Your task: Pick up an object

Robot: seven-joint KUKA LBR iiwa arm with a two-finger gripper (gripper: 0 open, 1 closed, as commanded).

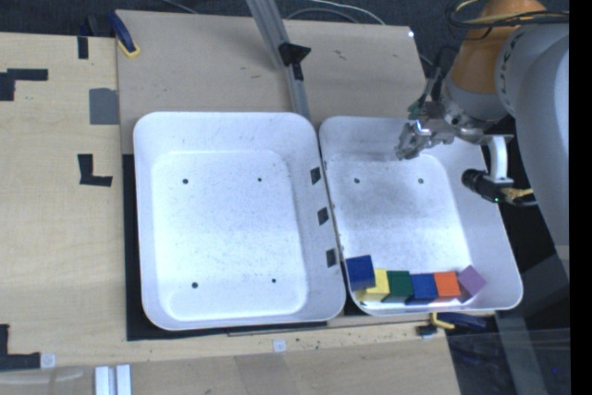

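Several small blocks lie in a row along the front edge of the right bin point(407, 199): a blue block point(360, 270) on a yellow one point(376, 290), then a green block point(399, 284), another blue block point(423, 287), an orange block point(447, 284) and a purple block point(471, 279). My gripper point(410, 144) hangs over the far right corner of that bin, well away from the blocks. Nothing shows between its fingers.
The left bin point(227, 217) stands beside the right one, with black clips along the shared wall. A slanted metal post point(264, 9) rises behind the bins. Cables lie on the dark floor beyond the bench.
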